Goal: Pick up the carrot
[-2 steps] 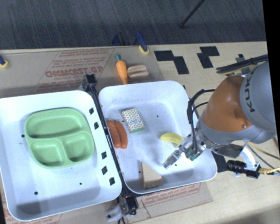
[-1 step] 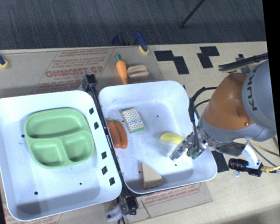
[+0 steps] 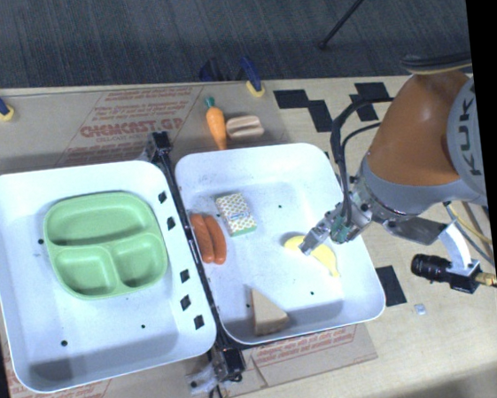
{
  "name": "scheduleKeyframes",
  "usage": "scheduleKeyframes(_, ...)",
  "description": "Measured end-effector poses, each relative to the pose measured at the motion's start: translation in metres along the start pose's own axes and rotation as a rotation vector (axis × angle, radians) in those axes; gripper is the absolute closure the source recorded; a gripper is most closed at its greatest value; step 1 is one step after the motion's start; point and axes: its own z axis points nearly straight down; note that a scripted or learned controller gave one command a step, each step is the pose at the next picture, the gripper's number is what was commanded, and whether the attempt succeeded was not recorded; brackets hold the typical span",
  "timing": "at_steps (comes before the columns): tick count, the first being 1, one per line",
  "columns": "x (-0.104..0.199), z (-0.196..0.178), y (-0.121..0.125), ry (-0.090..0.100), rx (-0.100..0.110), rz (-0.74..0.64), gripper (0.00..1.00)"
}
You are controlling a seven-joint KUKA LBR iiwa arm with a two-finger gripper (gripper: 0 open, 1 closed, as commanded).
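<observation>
behind the bins the carrot (image 3: pixel 215 126) is lying untouched; the gripper (image 3: pixel 324 234), its state unclear, is hovering over a yellow piece (image 3: pixel 319 253).

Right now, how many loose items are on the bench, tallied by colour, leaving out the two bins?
Orange: 2, carrot and hot dog
Green: 1, divided plate
Yellow: 1, banana
Tan or brown: 2, small bun and wedge
Speckled pale: 1, sponge-like block
Total: 7

The big grey arm (image 3: pixel 420 143) with its orange band comes in from the right and bends down, and its small gripper (image 3: pixel 317 241) points left and sits low.
</observation>
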Motion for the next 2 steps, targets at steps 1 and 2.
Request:
scheduleKeyframes(1, 0.028, -0.008, 0.021, -0.001, 0.000, 0.210, 1.00)
scheduleKeyframes(2, 0.014, 0.096, 0.005, 0.002, 0.004, 0.330, 1.00)
